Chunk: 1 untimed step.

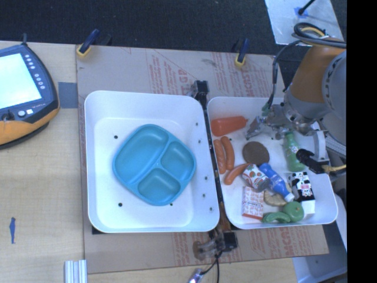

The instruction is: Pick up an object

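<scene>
Green toy [284,216] lies well apart from the hand [263,127], whose grip state I cannot tell.

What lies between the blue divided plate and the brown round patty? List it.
In the camera view, between the blue plate and the brown patty lie the bins' adjoining rims and two upright sausages.

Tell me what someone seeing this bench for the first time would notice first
The big blue divided plate stands out, lying alone in the middle of the left white bin. Next comes the cluttered right bin, packed with toy food: an orange carrot at the top left, sausages below it, a brown round patty in the middle. The grey arm with its orange band hangs over that bin's upper right corner.
</scene>
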Each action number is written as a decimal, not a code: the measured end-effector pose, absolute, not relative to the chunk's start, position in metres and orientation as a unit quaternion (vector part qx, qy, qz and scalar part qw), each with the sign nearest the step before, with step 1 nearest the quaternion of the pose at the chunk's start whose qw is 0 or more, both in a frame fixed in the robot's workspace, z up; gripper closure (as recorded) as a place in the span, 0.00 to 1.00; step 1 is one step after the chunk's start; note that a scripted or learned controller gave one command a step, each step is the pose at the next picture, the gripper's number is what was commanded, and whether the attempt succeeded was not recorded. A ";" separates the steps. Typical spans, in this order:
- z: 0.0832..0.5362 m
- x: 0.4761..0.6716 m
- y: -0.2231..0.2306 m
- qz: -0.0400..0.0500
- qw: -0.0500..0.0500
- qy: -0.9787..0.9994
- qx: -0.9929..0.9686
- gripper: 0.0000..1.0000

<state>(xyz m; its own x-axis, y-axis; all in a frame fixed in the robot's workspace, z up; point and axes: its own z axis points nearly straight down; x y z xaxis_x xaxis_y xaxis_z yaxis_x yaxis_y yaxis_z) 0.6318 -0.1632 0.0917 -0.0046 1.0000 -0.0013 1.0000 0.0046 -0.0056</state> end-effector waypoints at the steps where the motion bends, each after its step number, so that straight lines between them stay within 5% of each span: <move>1: 0.092 0.578 -0.166 0.002 0.002 -0.709 -0.705 0.00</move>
<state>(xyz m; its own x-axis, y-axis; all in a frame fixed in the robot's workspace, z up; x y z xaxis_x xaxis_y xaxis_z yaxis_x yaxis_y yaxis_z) 0.5780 -0.1659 0.0916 -0.0055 1.0000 -0.0007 1.0000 0.0055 -0.0051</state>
